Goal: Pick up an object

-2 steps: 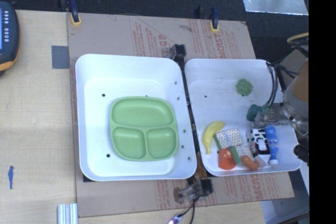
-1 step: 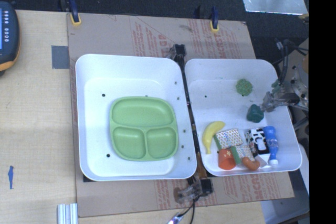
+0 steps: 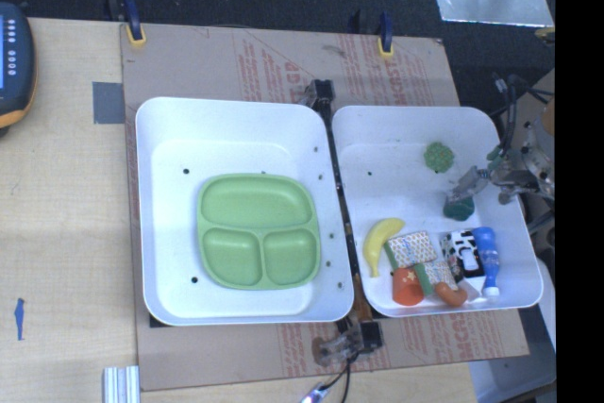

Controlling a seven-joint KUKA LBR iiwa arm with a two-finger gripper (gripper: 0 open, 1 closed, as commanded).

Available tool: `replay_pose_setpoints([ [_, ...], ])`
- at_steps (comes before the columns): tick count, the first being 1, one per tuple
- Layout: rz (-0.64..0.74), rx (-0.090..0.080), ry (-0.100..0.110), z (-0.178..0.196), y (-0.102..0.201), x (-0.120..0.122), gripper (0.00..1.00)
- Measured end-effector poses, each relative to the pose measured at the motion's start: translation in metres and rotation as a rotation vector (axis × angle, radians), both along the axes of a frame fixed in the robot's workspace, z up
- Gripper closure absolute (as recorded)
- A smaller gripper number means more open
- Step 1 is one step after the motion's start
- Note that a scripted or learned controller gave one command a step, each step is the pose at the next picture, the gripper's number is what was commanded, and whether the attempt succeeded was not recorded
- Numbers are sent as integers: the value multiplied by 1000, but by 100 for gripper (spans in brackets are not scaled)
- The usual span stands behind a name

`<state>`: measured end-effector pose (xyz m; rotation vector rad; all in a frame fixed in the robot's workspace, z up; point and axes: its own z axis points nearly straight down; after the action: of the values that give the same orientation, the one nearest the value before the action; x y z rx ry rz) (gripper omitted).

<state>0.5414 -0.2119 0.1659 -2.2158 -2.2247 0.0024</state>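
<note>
The right bin [image 3: 377,132] holds several small objects. A light green knobbly ball [image 3: 438,157] lies near its far right. A dark green lump [image 3: 460,208] sits below it. At the front lie a yellow banana [image 3: 381,243], a patterned packet [image 3: 412,249], a red piece [image 3: 407,288], an orange carrot-like piece [image 3: 449,294], a black-and-white item [image 3: 462,252] and a blue-and-white bottle [image 3: 486,261]. My gripper [image 3: 472,183] reaches in over the bin's right wall, its tip just above the dark green lump and right of the ball. Nothing shows in its grasp.
The left bin [image 3: 160,137] holds a light green divided plate [image 3: 257,229]. Both bins rest on a cardboard sheet [image 3: 236,61] clamped to the wooden bench. A blue-and-orange device [image 3: 11,61] sits at the far left edge.
</note>
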Motion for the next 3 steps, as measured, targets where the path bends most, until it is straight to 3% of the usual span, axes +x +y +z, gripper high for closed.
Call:
replay_pose_setpoints([
  [1,5,-1,-1,-78,13,65,0],
  [2,3,-2,-6,-73,0,118,0],
  [3,6,-4,-2,-60,-1,116,100],
])
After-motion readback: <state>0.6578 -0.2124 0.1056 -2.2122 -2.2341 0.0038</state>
